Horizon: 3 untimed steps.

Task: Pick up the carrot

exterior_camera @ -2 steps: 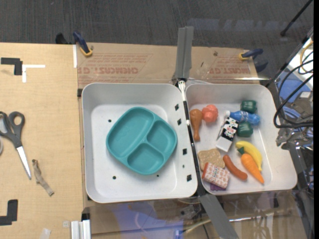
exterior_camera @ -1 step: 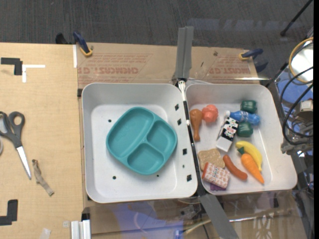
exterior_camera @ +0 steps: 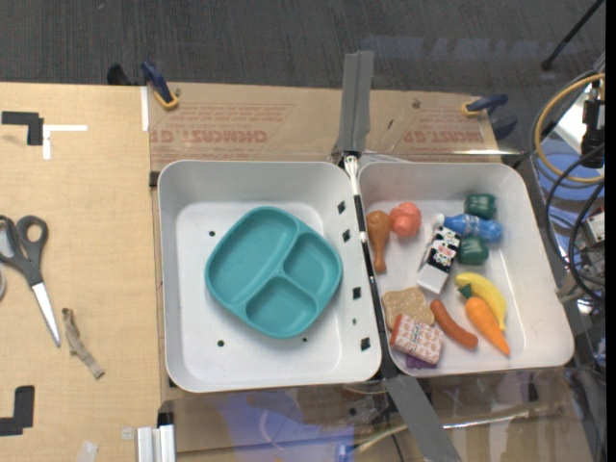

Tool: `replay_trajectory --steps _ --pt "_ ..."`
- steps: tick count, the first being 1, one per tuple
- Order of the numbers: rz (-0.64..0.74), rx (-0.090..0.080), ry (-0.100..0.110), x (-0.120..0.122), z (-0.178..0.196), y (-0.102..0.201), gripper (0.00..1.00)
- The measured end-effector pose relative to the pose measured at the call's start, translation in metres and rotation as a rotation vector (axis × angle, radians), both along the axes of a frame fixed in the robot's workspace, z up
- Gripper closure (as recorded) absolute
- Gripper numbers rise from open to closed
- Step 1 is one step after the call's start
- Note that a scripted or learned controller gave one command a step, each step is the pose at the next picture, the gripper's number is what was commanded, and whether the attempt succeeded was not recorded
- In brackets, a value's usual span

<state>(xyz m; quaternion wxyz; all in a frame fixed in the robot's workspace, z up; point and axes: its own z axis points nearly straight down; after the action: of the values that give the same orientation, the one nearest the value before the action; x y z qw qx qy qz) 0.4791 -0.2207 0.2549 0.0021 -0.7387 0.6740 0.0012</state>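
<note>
Carrot (exterior_camera: 488,324): lay in the right bin (exterior_camera: 535,258), at that bin's near right corner, well apart from the teal divided plate (exterior_camera: 274,271) in the left bin (exterior_camera: 183,287).
Neighbours: banana (exterior_camera: 484,294) touching it on the far side; red sausage (exterior_camera: 452,322) just beside it, toward the plate.
Look: short orange cone, thick end toward the banana, tip pointing at the bin's near wall; smooth toy finish, likely hard and a little slippery.
Lie: flat, slanted across the bin floor.
Hand: I could not tell its state from where I stood.
Approach, judged: descend over the carrot's mid-length, fingers across its short axis, one finger on the wall side and one in the gap by the sausage.
Risk, judged: crowding; the banana could be caught or nudged.
</note>
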Motion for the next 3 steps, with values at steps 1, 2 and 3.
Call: replay_trajectory --steps 1,2,3 --pt "0.277 0.000 0.000 0.000 -0.016 0.004 1.00" --pt "0.602 0.001 -0.001 0.023 -0.027 0.020 1.00" --pt "0.796 0.000 -0.004 0.049 0.012 0.006 1.00"
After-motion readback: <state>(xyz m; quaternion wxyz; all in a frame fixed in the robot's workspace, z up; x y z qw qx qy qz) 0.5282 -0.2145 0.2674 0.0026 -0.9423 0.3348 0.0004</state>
